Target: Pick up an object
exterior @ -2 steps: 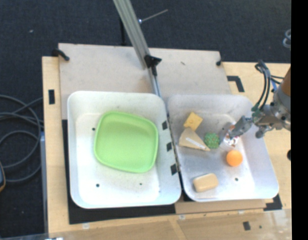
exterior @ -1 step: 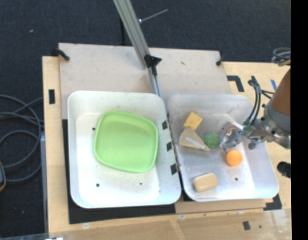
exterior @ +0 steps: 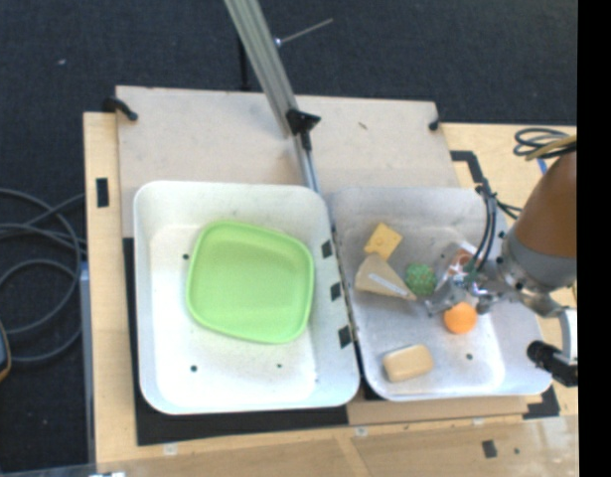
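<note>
The right bin holds several small objects: a yellow block, a cream wedge, a green lump, an orange ball and a tan loaf-shaped piece. My gripper is low in this bin, reaching in from the right. It sits between the green lump and the orange ball, just above the ball. Nothing visibly hangs from it. The arm's orange band and grey wrist cover the bin's right side.
The left bin holds a green square plate. A slanted metal pole rises from between the bins at the back. Cables lie on the dark floor at far left.
</note>
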You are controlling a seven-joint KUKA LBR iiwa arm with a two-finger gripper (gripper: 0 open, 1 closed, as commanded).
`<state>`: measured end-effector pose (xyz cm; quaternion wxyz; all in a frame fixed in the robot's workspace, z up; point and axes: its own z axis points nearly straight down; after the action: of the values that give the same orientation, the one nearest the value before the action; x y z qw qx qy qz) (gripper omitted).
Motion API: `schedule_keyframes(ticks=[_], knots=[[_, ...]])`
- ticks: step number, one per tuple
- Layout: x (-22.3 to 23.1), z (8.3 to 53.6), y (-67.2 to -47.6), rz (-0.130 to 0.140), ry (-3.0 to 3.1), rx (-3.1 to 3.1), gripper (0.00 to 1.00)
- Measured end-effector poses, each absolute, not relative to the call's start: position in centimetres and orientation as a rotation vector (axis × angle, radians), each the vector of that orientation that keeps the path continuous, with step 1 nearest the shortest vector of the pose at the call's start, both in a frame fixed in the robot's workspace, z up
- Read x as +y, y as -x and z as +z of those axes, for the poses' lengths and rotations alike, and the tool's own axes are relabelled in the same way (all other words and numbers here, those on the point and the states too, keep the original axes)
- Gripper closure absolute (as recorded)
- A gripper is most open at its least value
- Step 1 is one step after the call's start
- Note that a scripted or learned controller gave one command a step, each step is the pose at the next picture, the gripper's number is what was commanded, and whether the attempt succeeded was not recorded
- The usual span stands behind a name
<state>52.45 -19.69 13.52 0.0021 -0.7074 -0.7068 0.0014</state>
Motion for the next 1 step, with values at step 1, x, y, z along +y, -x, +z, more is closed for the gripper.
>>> schedule_keyframes(ticks=[1], knots=[[-19.73,10.04,-52.46,0.000,2.223,-2.221,0.00]])
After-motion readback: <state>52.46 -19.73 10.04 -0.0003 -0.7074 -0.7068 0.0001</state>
